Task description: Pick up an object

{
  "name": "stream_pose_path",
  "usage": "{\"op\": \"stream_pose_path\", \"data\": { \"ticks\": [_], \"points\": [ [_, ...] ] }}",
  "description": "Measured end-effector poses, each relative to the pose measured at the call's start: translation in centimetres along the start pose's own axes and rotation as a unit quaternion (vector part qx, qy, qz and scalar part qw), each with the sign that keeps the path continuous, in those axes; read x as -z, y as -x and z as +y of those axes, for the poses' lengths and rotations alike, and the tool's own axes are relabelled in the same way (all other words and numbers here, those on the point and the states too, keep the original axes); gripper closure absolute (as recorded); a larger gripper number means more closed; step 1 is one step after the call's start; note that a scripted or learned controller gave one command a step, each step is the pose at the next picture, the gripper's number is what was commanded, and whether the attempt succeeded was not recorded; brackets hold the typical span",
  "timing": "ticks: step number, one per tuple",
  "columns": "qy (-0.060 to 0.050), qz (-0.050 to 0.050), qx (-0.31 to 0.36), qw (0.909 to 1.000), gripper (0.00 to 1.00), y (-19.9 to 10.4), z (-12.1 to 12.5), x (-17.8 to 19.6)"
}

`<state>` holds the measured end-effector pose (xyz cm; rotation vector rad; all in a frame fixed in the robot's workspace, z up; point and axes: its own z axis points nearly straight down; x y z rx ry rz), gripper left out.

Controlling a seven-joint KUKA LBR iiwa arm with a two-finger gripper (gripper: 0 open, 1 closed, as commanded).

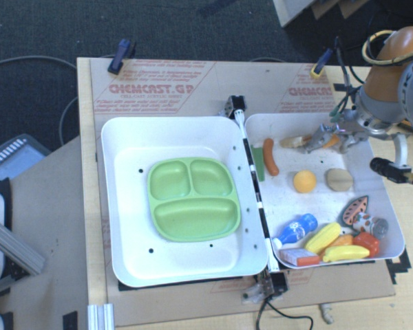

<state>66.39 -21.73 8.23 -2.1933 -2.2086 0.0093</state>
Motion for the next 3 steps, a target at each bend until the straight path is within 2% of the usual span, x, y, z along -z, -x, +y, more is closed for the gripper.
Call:
{"op": "stream_pose_path", "data": {
  "ticks": [1, 2, 3],
  "points": [
    [0.005, -0.009, -0.004, 0.9999, 0.00, -10.0, 0.0, -0.1],
    [0.002, -0.008, -0.006, 0.9999, 1.00, -10.1, -0.2, 0.8],
    [0.012, -0.008, -0.003, 0.9999, 1.00, -17.8, -5.3, 9.9]
  ]
}}
